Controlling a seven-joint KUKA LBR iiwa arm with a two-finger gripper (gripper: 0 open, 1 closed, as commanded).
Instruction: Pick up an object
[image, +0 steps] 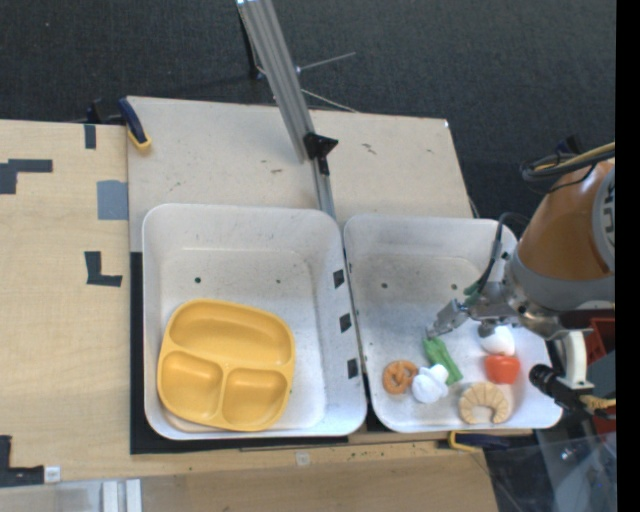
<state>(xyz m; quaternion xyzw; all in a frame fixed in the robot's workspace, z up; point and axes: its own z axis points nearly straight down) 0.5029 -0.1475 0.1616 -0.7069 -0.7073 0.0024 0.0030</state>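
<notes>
my gripper (447, 322) is low in the right bin (400, 250), toward its front right corner, arm coming in over the right rim. whether my fingers are open or shut, cannot tell from this angle; nothing visibly between them.

objects are all bunched along the right bin's front edge: green piece (440, 358) just below my gripper, lying at a slant; white piece (431, 385) touching its lower end; small brown pretzel-like thing (399, 376) just left of that; croissant (486, 402) by the front rim; red piece (503, 369) and white egg-like piece (497, 341) near the right wall, partly under my wrist.

left bin (240, 240) carries a yellow divided plate (227, 363) at its front left, not relevant.

best target by my read: green piece, nearest to me. looks like toy food, so probably light, rigid plastic, smooth, a bit slippery. narrow and long, so i'd close across the short width near its middle, jaws square to its long axis. risk: white piece touches its end and may get dragged or block one finger. croissant is the fallback: wider, curved, likely to roll out of a pinch.
</notes>
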